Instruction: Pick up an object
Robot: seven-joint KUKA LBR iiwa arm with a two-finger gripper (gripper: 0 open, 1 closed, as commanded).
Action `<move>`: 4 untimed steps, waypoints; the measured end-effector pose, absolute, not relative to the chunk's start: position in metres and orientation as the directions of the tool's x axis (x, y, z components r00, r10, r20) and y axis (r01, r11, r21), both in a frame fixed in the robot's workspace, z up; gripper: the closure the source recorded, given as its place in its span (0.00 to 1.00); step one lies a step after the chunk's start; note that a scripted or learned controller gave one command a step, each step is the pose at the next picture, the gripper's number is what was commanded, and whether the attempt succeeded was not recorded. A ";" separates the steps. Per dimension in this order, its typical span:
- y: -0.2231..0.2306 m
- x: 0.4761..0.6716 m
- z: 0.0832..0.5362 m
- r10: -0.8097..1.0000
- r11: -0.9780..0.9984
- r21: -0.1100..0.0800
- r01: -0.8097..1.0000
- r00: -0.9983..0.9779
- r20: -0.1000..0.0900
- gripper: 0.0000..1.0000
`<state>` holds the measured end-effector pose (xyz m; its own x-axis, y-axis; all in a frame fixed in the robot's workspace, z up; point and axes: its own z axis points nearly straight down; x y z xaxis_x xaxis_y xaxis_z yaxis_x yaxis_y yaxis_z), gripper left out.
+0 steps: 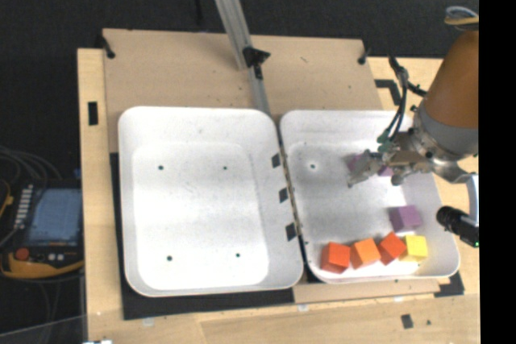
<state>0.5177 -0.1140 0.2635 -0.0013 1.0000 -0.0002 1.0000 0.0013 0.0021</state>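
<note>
The arm came in from the right side of the view, and its orange band (459,80) was above the right bin (322,133). The gripper (372,167) was low over the upper middle part of this bin, with its grey fingers pointing to the left. Whether the fingers were wide or narrow I cannot tell, because they were blurred and dark against the white floor. A small purple piece (385,171) showed just beside the fingers, but it was not clear if it was between them or only lying under them. The other objects were in the lower part of the same bin. A purple block (405,217) lay alone, apart from the gripper and near the right wall. Below it, four blocks made a row along the front wall: an orange-red block (335,256), an orange block (365,251), a second orange-red block (392,246) and a yellow block (416,245), each one touching or almost touching the next. The left bin (201,197) was beside the right one, and their walls met in the middle of the bench (234,52).
</note>
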 end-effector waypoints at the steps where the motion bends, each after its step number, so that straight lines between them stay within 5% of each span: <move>1: -0.114 0.518 0.263 1.000 -0.003 0.003 1.000 0.003 -0.001 0.00; 2: -0.117 0.527 0.211 1.000 -0.002 -0.004 1.000 0.002 -0.001 0.00; 4: -0.120 0.517 0.100 1.000 -0.001 -0.005 1.000 0.001 0.000 0.00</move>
